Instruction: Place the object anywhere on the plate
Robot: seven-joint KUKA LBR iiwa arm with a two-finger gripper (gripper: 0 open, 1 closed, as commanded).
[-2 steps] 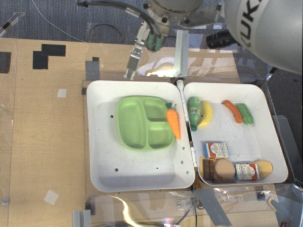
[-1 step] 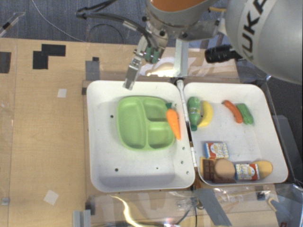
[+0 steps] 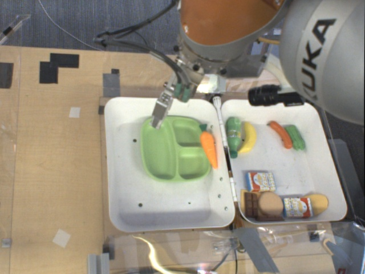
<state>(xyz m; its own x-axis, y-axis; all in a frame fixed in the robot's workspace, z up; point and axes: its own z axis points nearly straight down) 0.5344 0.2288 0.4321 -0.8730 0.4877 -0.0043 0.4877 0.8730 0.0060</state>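
I see the carrot lying on the right edge of the green plate in the left bin, other toy food in the right bin, and my gripper hanging over the plate's back-left corner.

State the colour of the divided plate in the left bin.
Light green: the plate shows best in the camera view, with an orange carrot at its right edge.
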